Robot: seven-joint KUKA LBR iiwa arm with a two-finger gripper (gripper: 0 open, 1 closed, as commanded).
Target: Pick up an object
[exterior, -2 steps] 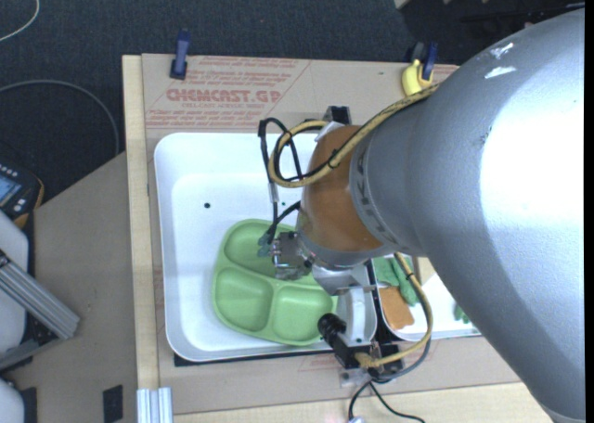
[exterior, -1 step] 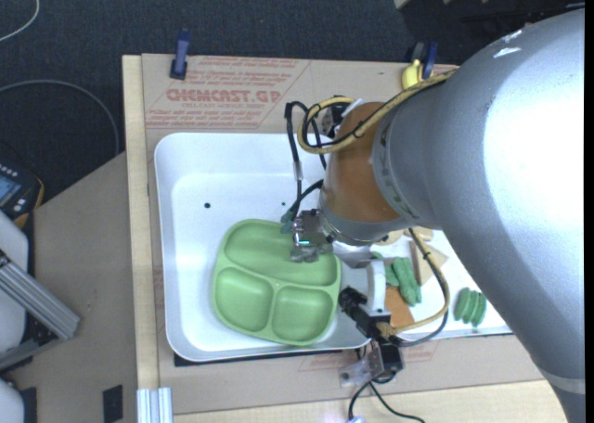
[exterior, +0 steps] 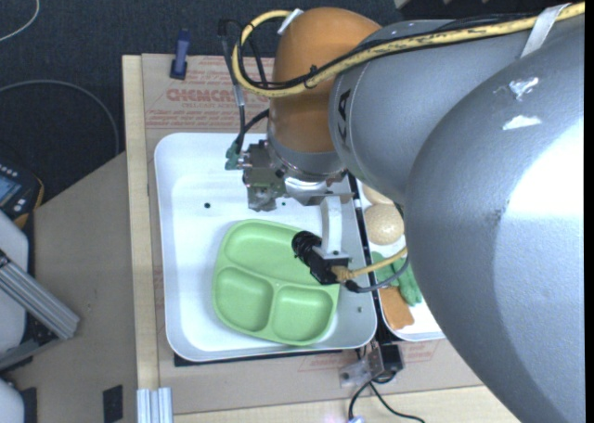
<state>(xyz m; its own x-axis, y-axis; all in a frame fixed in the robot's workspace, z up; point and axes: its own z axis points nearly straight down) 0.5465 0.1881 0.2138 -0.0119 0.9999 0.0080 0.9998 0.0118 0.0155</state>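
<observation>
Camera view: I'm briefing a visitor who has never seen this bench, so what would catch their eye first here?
The huge grey arm comes first, filling the right side, with its orange band near the top centre. Next comes the pale green divided tray lying in the left white bin, right under the wrist. A cream egg-shaped thing peeks out beside the arm in the right bin.

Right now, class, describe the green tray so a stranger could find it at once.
Find the white bin on the left of the camera view, under the grey arm. Lying flat in its lower half is the green tray. It is the one pale green thing with rounded corners and three shallow compartments; a black part on the arm's end hangs over its upper right edge.
</observation>
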